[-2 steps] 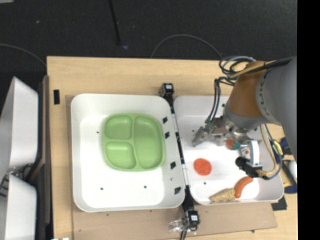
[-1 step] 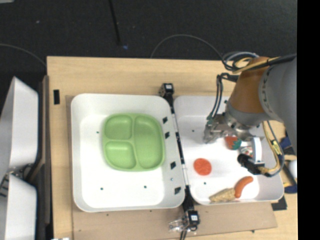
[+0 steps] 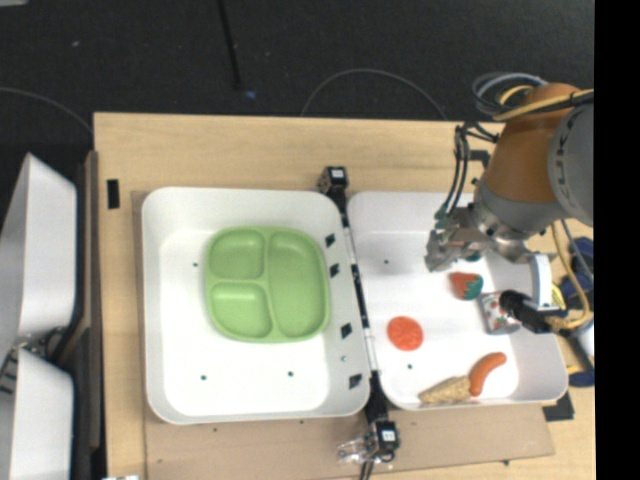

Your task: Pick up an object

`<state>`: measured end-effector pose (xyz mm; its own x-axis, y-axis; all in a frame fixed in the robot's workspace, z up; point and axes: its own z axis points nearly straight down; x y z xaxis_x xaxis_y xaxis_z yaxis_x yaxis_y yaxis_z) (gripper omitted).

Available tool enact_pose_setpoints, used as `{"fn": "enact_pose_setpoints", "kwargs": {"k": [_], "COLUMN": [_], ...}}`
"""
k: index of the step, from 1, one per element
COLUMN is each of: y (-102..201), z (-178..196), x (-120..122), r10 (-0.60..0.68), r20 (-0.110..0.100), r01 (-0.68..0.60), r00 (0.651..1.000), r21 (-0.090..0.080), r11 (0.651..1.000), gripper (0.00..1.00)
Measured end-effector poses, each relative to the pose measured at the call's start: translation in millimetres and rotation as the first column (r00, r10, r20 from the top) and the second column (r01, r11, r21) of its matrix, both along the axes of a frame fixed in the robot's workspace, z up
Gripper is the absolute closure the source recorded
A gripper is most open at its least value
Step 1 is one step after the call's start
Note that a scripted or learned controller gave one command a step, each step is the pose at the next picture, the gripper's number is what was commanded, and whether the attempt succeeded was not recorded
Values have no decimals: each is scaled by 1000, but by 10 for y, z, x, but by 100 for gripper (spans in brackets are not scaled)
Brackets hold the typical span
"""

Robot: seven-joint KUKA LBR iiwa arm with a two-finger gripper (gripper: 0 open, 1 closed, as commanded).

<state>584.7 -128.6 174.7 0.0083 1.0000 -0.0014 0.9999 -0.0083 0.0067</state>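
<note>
Left bin (image 3: 170,388): green divided plate (image 3: 267,283). Right bin (image 3: 400,223): hot dog (image 3: 487,371), red disc (image 3: 405,333), strawberry (image 3: 466,285) just beside gripper (image 3: 452,251). Finger state unreadable. Risk: closing on nothing or nudging the strawberry aside.

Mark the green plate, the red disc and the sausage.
green plate (image 3: 268,283): camera view, centre where the dividers meet.
red disc (image 3: 405,333): camera view, middle of its top face.
sausage (image 3: 487,371): camera view, mid-length of its body.
</note>
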Motion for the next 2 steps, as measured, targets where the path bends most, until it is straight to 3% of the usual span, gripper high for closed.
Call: {"fn": "enact_pose_setpoints", "kwargs": {"k": [1, 2], "y": [-60, -72], "z": [480, 656], "x": [-57, -46], "r10": [-1, 3], "r20": [-1, -3], "r01": [1, -3], "r00": [1000, 1000], "r21": [0, 1], "r11": [1000, 1000], "gripper": [100, 100]}}
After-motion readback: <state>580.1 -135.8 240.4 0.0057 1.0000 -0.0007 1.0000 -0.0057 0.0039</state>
